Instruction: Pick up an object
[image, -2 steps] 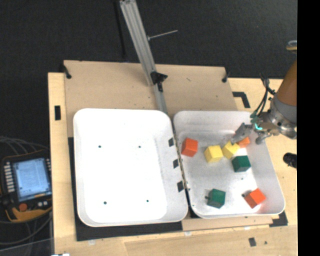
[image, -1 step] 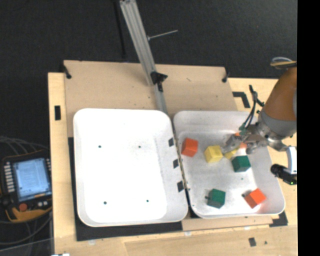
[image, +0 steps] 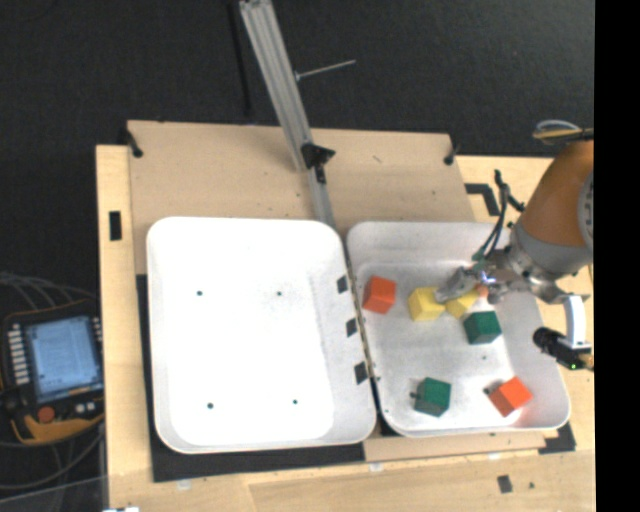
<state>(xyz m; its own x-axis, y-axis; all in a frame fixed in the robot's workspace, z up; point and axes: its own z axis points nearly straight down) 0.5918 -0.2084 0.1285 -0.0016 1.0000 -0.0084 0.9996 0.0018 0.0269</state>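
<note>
In the right bin (image: 400, 245), a yellow block (image: 425, 305) lies near the middle with a second yellow block (image: 461, 304) touching it on the right, and the gripper (image: 468, 288) sits low right over that second block. Whether it is released or clenched cannot be told, the tip being too small and blurred. To do the grasp well, the arm should centre on one yellow block alone, clear of its neighbour and of the green block (image: 482, 327) just nearer, before lifting straight up

A pale wooden bench (image: 250, 170) stands on dark floor (image: 100, 70), a handheld screen (image: 55, 360) lying at its left.
</note>
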